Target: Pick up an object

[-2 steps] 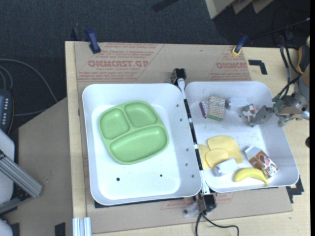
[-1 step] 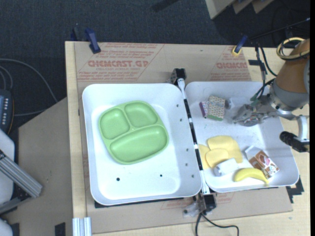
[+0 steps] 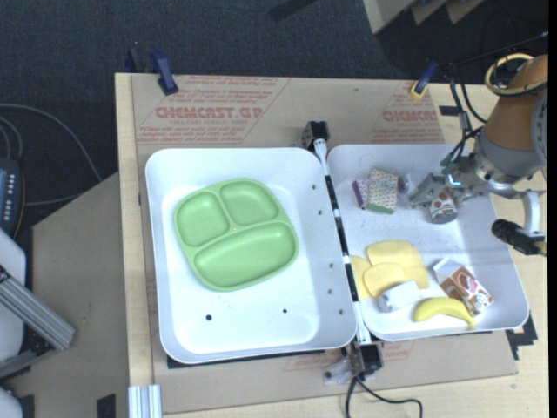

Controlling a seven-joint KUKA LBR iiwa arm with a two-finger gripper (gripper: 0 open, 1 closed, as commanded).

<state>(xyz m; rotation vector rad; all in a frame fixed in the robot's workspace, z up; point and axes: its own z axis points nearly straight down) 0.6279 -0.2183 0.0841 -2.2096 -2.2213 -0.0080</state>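
The right bin holds several small objects. A patterned packet lies near its back left. A small red-and-white round object sits at the back middle. My gripper reaches in from the right and hovers right over this round object, touching or nearly touching it. Nearer the front lie yellow toy pieces, a white cylinder, a banana and a brown-and-white packet.
The left bin holds a green divided plate. A black divider rail runs between the bins. The grey arm with its orange band stands over the right bin's back right corner, with cables behind it.
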